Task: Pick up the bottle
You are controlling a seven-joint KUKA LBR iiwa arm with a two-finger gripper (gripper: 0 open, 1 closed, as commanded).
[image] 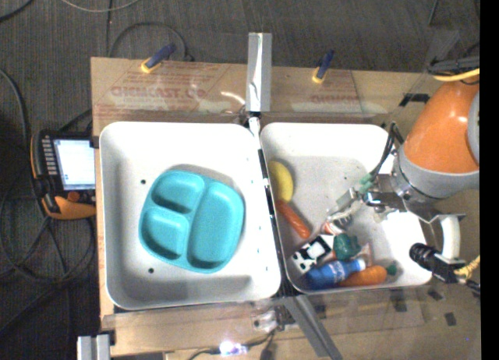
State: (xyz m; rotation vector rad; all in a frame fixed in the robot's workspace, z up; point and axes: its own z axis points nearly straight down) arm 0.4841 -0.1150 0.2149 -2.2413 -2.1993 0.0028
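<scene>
2 white bins sit side by side on the table (pixel 117 86). We see the blue bottle (pixel 334 272) lying on its side at the near edge of the right bin (pixel 327 144), between a black-and-white block (pixel 310 252) and an orange carrot (pixel 365 276). We spot the pincer (pixel 348 202) hanging above the bin floor, apart from the bottle; we cannot tell how wide it is. A yellow lemon (pixel 281 180) lies by the left wall. A teal divided plate (pixel 192 219) rests in the left bin (pixel 125 156).
</scene>
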